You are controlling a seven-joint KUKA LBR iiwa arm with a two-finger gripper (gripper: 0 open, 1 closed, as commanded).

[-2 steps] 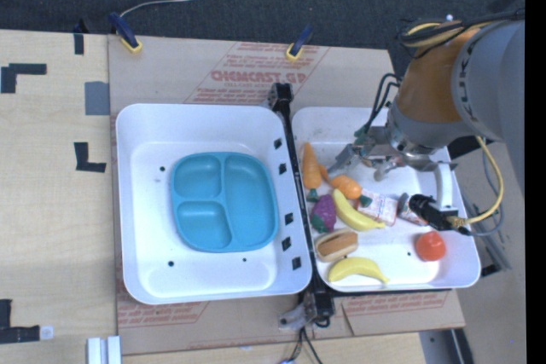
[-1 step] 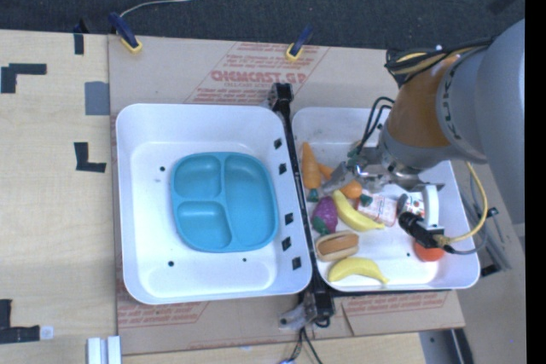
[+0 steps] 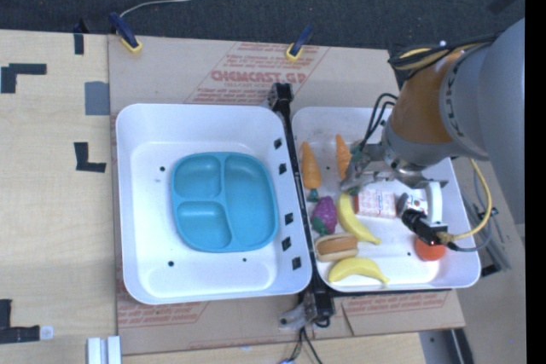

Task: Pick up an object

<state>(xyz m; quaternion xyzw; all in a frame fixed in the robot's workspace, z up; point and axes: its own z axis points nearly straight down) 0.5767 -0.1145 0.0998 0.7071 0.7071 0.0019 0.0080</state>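
Note:
The right bin holds several toy foods: two orange carrots, a purple fruit, two yellow bananas, a hot dog bun, a red tomato and a white packet. My gripper hangs low over the bin's middle, just below the right carrot and above the upper banana, next to the packet. The wrist hides its tips, and I see nothing held.
The left bin holds a blue divided plate. A black divider with clips runs between the bins. Cables loop from the wrist over the right bin's right side. The arm covers that bin's upper right corner.

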